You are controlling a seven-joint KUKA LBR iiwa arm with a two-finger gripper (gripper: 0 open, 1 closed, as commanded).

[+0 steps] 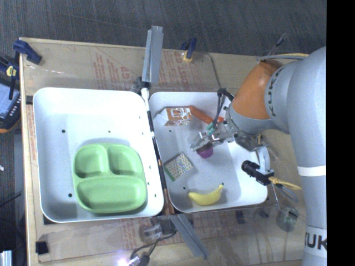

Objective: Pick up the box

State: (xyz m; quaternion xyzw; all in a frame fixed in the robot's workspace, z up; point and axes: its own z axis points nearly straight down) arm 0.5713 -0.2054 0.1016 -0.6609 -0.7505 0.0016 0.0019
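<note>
Right bin [244, 195], one box [177, 115], one banana [206, 195]

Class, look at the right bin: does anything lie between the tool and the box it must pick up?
Nothing visible does. The tool hangs over bare bin floor just right of the box; a purple thing sits below the tool, off that line.

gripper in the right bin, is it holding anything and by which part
Cannot be told. The gripper sits low over a small purple object; the orange-and-white box lies apart, untouched.
</note>
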